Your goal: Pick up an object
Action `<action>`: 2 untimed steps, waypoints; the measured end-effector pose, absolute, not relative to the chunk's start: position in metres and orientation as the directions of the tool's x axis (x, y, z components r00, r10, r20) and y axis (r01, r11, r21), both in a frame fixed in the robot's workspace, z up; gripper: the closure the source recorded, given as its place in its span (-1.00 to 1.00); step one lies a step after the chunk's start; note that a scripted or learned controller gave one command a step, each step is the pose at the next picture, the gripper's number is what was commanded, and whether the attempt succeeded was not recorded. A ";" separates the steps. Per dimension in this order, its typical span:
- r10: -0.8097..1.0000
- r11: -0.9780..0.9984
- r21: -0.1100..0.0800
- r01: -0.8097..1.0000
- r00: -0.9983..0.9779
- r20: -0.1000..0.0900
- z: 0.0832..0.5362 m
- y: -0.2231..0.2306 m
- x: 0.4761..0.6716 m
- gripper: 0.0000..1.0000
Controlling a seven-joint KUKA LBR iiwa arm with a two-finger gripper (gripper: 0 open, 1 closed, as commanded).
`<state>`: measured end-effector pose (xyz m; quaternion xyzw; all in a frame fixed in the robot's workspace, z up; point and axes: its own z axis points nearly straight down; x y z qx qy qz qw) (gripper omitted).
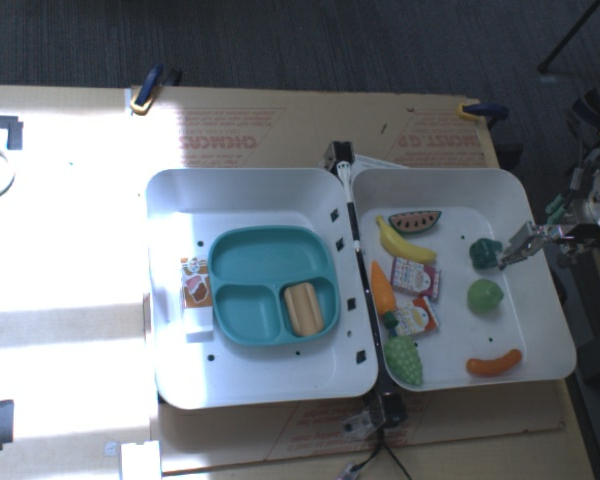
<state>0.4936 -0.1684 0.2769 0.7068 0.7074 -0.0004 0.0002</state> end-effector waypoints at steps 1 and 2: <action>1.000 -0.001 -0.001 1.000 0.001 0.000 0.117 -0.131 0.513 -1.00; 1.000 0.000 0.000 1.000 0.000 0.000 0.093 -0.092 0.574 -1.00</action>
